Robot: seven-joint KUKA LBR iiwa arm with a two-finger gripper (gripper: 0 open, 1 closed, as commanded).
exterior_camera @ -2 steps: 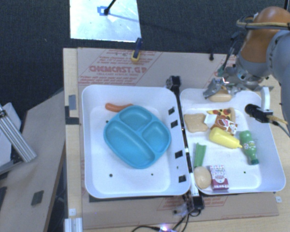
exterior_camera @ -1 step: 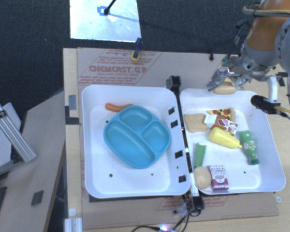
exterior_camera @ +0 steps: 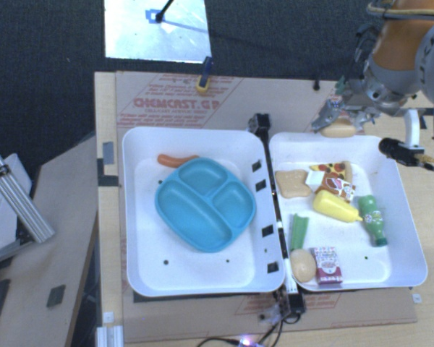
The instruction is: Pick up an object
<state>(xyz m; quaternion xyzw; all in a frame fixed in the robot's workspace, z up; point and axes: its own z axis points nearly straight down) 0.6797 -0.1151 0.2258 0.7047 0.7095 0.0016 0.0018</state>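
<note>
Camera view: the gripper (exterior_camera: 340, 118) is seen clenched on a pale bun-like object (exterior_camera: 338, 129), held at the right bin's (exterior_camera: 401, 194) far rim, at twelve o'clock. Open floor is left along that rim. Toast (exterior_camera: 293, 183), a pizza slice (exterior_camera: 334, 176), a yellow bottle (exterior_camera: 336, 207) and a green bottle (exterior_camera: 372, 220) are crowded toward six o'clock.

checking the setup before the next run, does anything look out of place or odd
Two things. A hot dog lies in the left bin, half tucked under the blue tray's far edge. A tan bun-like item sits at the right bin's far rim, right below the tool, apart from the other food.
</note>
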